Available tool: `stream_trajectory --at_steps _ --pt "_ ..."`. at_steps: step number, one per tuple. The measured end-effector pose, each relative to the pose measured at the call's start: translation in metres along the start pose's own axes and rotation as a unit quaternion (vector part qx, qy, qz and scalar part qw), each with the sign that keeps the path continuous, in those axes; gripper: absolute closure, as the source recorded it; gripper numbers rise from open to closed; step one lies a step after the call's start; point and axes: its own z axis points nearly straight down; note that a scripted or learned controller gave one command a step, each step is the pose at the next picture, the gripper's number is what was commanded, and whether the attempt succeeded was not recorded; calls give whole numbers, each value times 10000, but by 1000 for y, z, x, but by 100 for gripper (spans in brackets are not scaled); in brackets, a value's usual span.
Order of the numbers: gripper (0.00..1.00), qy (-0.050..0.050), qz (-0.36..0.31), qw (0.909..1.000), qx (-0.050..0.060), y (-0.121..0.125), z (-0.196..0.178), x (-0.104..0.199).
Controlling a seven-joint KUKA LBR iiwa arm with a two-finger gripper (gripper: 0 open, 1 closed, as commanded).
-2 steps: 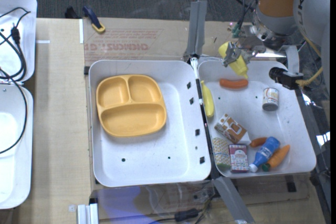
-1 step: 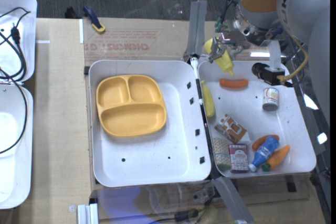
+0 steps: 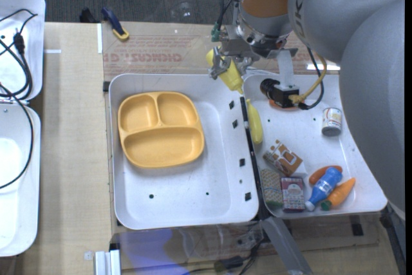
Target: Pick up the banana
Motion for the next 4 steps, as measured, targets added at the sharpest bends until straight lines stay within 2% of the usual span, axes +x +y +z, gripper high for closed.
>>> stream_trajectory --at_steps 1,2,3,4 --pt "100 -3 0 10000 15 -31 10 53" --pt "100 -9 740 9973 1 3 13 100" --pt "100 -10 1161 9932 17 -56 44 138" --pt "100 -5 -973 9953 13 -128 20 144"
